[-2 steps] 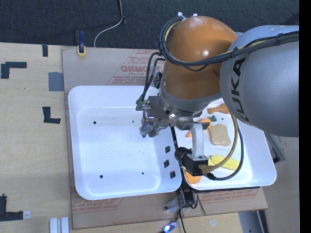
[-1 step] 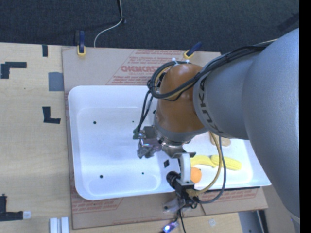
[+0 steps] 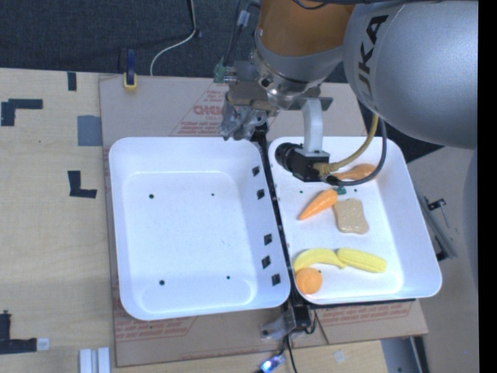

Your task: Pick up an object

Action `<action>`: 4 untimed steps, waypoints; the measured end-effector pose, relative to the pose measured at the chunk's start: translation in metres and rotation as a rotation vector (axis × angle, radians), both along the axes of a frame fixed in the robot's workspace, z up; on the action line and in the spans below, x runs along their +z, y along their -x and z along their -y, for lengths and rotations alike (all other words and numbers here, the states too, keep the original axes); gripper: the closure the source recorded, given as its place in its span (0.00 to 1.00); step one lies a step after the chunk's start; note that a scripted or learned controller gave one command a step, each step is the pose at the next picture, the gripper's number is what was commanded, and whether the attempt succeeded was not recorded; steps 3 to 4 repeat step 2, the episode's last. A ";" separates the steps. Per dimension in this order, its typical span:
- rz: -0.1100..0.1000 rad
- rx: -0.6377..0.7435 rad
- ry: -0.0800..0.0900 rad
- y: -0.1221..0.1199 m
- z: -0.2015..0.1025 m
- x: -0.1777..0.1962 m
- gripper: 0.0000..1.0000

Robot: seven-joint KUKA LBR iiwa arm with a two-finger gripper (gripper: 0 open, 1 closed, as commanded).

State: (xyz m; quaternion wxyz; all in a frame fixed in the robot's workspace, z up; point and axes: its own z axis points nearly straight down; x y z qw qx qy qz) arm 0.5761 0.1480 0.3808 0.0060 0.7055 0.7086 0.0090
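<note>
Fingers: dark two-finger gripper (image 3: 242, 124) poised at the far end of the black divider strip (image 3: 268, 208); too dark and crowded to tell whether apart or together; nothing visible between them.
Arm: grey with orange band (image 3: 307, 18), leaning in over the divider's far end, likely between tries.
Carrot: orange plastic toy carrot (image 3: 319, 203), just right of the divider, well clear of the gripper.
Cracker: tan, slab-shaped toy piece (image 3: 351, 217), beside the carrot, further right of the divider.
Bananas: two yellow toy bananas (image 3: 342, 259), right of the divider's near end.
Ball: small orange round toy (image 3: 309, 281), touching the bananas, close against the divider.
Left bin: shallow white tray (image 3: 124, 208), left of the divider.
</note>
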 end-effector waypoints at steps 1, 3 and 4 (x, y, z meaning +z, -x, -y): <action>-0.022 0.003 0.004 -0.006 -0.076 -0.028 1.00; -0.022 0.002 0.003 0.052 -0.087 0.012 1.00; -0.022 0.002 0.003 0.052 -0.087 0.012 1.00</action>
